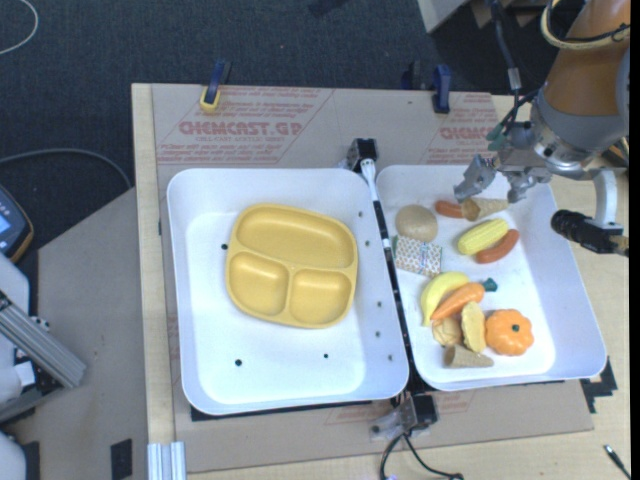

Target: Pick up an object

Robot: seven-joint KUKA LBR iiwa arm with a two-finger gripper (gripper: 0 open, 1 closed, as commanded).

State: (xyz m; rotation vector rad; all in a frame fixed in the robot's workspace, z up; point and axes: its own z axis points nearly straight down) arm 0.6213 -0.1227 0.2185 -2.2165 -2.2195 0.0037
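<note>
My gripper (496, 186) hangs over the far end of the right bin (570, 298), its two fingers spread open with nothing between them. Just below it lie a small tan piece (489, 207) and a short orange sausage (449, 209). A yellow corn cob (482, 235) and a red sausage (498, 247) lie a little nearer. A beige round potato (417, 222) and a checkered packet (417, 257) sit by the bin's left wall. Closer to the front are a banana (438, 292), a carrot (458, 301) and an orange pumpkin (508, 332).
The left bin (200, 298) holds a yellow divided plate (292, 265). A black clip (362, 152) sits where the bins meet at the back. Blue and yellow clamps (212, 89) grip the board's far edge. The arm's orange band (592, 58) rises at the right.
</note>
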